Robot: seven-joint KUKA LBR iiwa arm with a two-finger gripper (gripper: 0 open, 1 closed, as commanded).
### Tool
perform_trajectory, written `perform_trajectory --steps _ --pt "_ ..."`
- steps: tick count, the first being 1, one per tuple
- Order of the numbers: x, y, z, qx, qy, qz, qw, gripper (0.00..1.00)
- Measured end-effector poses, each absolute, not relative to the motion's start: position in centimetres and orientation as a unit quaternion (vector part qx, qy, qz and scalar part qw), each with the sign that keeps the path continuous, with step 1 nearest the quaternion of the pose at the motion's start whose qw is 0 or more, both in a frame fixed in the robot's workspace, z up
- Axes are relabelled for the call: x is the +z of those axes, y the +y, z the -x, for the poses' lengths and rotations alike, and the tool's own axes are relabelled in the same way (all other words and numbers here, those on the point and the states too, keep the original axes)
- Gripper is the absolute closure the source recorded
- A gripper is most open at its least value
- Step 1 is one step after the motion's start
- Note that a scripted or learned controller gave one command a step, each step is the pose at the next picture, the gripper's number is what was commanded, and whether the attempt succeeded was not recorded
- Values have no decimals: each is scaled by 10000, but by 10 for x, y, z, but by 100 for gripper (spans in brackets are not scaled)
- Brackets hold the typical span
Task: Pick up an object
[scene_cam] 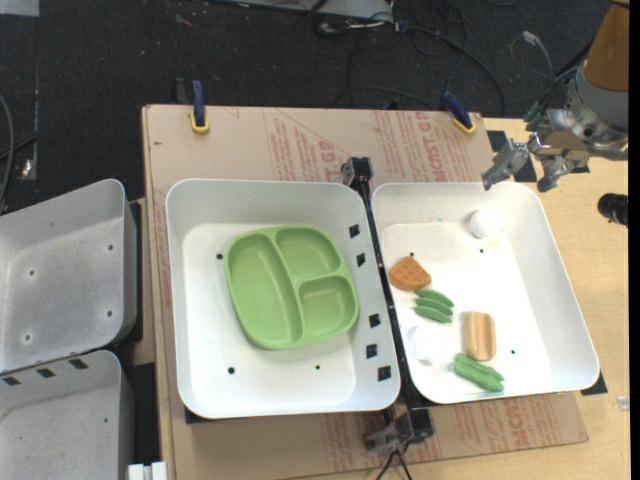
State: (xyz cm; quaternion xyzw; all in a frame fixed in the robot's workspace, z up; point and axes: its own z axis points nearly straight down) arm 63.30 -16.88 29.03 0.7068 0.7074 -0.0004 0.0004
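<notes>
In the left bin (190, 268) we see a green plate (292, 286) with three compartments. In the right bin (560, 298) lie an orange waffle (409, 273), a green pea pod (434, 305), a bread roll (479, 335), another green pod (478, 372) and a white ball (482, 224). At upper right of the frame, our tool (528, 171) hovers over the bin's far edge, fingers spread, holding nothing.

- The grey two-finger gripper (528, 171) is hanging over the far right corner of the right white bin (560, 298), above its rim.
- An orange wedge-shaped piece (409, 273), two green pods (434, 305), a tan oblong block (479, 335) and another green pod (478, 372) are crowding the bin's middle and near part.
- A small white ball (482, 224) is sitting alone near the far wall.
- A green three-compartment plastic plate (292, 286) is taking up most of the left white bin (200, 368).
</notes>
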Motion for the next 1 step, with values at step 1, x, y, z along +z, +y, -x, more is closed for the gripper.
perform_trajectory --steps 1 --pt "229 -169 -639 -11 7070 -7072 -9 0"
